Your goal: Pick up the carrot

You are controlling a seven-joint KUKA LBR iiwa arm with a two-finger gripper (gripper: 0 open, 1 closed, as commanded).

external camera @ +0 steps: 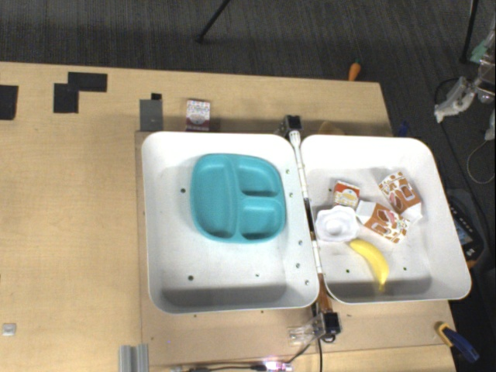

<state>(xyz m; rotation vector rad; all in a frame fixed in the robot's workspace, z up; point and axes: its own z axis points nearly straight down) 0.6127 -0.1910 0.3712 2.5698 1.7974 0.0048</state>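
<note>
I see no carrot among the right bin (434, 208) items: banana (372, 260), cup (335, 225), packets (391, 204). Claw state: I cannot tell. The pick is not begun, I judge.

- We see a teal divided plate (237, 197) in the left bin (159, 231).
- We see a banana (372, 260), a white cup (335, 225) and snack packets (394, 204) in the right bin (442, 231).

Print on small box (198, 114) behind left bin (155, 208): too small to read. Brown-and-white packets (394, 201) right of white cup (335, 225): labels illegible, overlapping. Blue-yellow tool (457, 339) beyond right bin (446, 231) cut by frame edge.
</note>
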